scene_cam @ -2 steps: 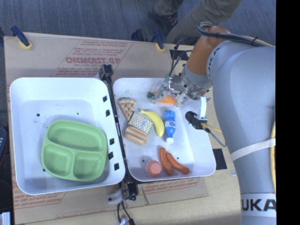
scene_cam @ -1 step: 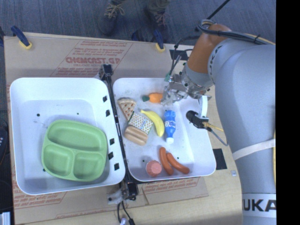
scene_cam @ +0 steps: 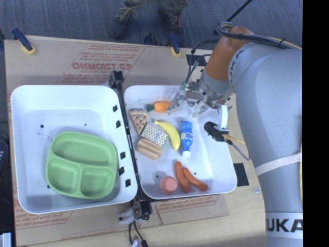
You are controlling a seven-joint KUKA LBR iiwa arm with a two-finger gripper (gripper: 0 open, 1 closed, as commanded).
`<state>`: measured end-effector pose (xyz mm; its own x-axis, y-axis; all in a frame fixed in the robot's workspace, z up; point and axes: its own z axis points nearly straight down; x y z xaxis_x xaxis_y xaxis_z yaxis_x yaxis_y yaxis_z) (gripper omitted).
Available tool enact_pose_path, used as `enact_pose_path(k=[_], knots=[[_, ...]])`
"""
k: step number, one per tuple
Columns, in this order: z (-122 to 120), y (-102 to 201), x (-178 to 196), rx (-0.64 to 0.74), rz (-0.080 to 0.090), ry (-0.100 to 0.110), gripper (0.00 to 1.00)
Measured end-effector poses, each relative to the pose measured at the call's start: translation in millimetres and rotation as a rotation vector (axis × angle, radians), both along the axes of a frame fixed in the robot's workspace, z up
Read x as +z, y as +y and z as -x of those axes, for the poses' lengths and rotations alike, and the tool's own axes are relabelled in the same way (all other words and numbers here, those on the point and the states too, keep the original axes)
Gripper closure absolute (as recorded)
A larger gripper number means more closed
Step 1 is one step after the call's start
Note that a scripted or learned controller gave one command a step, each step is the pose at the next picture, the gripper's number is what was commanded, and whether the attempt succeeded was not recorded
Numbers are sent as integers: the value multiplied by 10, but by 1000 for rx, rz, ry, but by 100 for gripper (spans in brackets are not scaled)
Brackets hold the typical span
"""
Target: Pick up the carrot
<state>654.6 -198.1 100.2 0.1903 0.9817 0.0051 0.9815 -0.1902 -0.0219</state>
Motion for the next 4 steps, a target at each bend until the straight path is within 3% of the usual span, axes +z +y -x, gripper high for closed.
enact_pose_path(k=[1,2,3,4], knots=[[34,760,-117,-31,10,6,0],[78,1030,-120,-533,22,30,0],[429,1560,914,-978,18,-8,0],[892,990,-97,-870,20,-7,0]])
